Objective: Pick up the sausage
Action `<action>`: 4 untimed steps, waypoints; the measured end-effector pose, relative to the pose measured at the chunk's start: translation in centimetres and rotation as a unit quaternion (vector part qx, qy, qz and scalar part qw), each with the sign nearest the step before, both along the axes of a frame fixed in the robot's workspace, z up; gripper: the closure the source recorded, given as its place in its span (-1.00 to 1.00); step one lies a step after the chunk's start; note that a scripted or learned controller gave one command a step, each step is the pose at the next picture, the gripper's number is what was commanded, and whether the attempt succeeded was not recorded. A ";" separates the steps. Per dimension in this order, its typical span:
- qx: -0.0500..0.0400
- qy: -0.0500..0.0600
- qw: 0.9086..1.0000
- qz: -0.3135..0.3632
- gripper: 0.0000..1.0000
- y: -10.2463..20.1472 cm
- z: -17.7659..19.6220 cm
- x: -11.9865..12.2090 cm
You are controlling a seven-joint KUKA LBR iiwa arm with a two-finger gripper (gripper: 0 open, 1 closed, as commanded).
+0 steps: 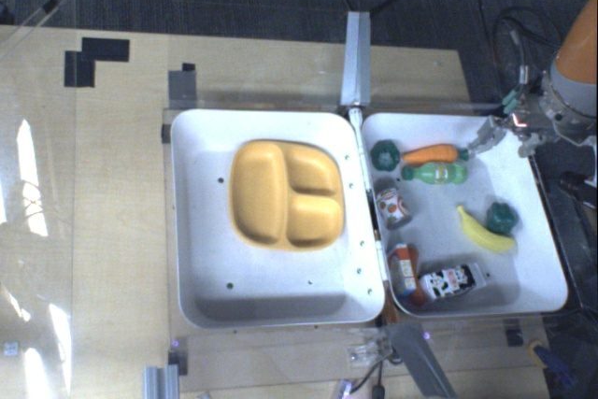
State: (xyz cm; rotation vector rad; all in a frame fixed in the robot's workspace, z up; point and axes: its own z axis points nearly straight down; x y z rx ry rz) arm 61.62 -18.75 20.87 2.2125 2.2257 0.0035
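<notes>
The sausage [405, 269] looks like the red-brown stubby piece with a pale label, lying near the front left of the right bin [547, 248]. My gripper [507, 139] hangs over the bin's far right corner, well away from the sausage. Its two grey fingers stand spread apart with nothing between them. The arm's orange band [579, 51] shows at the right edge.
The right bin also holds a carrot [432, 153], a green bottle [435, 173], a dark green piece [384, 154], a small can [392, 206], a banana [484, 232], a teal piece [503, 217] and a milk carton [452, 279] beside the sausage. A yellow divided tray [285, 193] lies in the left bin.
</notes>
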 end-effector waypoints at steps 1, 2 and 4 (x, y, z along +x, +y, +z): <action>0.000 0.000 0.995 0.096 -1.00 6.5 -6.6 -2.4; -0.001 -0.003 0.999 0.038 -1.00 0.9 -12.1 -1.3; 0.001 -0.002 0.992 -0.126 -1.00 3.6 -12.1 0.2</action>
